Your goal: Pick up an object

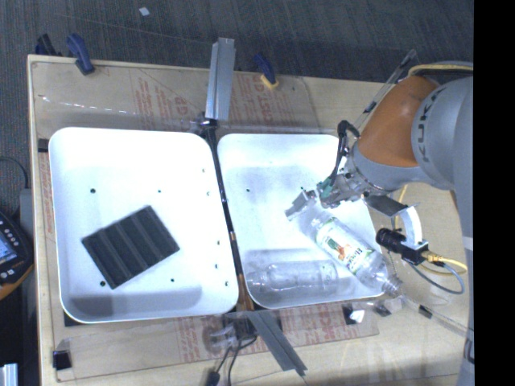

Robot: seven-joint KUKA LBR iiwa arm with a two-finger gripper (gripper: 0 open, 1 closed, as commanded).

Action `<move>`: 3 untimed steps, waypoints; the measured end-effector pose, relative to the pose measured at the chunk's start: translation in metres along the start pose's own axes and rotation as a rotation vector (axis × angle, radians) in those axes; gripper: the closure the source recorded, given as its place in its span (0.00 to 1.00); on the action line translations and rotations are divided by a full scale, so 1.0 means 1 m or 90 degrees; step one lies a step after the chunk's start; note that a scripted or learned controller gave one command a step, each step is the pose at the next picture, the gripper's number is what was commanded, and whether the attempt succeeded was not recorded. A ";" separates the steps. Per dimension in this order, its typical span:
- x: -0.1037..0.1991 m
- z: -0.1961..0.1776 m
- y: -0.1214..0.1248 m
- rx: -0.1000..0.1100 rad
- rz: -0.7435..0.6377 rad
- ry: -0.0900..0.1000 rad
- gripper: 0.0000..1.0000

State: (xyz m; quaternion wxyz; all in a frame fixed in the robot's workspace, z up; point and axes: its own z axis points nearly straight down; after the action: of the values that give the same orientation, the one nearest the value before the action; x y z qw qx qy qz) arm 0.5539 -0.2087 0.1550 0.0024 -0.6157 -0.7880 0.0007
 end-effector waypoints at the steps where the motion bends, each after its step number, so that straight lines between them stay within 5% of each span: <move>1: 0.000 0.000 0.000 0.000 0.000 0.000 0.00; 2: 0.014 -0.021 -0.063 -0.002 -0.038 -0.002 0.00; 3: 0.005 -0.023 -0.028 -0.002 0.079 -0.002 0.00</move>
State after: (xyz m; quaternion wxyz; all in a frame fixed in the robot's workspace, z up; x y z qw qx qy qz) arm 0.5257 -0.2106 0.1780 -0.0001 -0.6632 -0.7484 0.0006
